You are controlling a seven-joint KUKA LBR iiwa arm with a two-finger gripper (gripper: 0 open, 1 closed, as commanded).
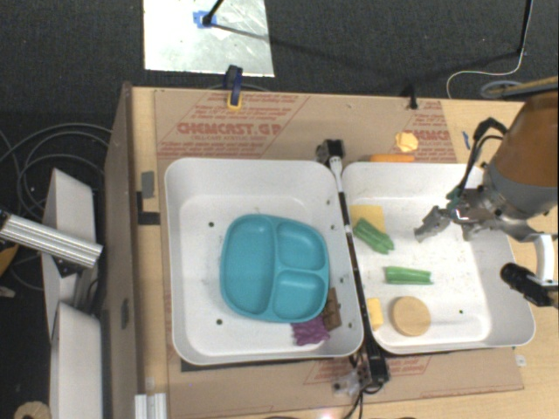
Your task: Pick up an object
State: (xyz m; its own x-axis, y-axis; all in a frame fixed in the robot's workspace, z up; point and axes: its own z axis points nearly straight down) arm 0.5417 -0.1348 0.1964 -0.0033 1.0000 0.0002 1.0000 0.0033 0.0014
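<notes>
Over the right bin [502, 321], the arm [533, 160] reaches in from the right, and its pincer [434, 225] hangs above the bin's upper middle with nothing seen between its fingers; whether they stand wide or narrow cannot be told from this slant. Below and left of it lie the loose things: a yellow block [368, 216] near the left wall, a green piece [373, 236] touching the block's lower edge, a second green piece [408, 275] lying flat near the middle, a round tan disc [410, 315] toward the front, and a small yellow piece [375, 312] just beside the disc at the left wall. All are apart from the pincer. Left of the divider, the left bin [196, 199] bears a teal tray [273, 268] with three compartments, and a purple thing [307, 331] and a brown thing [332, 312] sit at the tray's front right edge. Both bins rest on the bench [262, 125], which is covered in printed brown board.
</notes>
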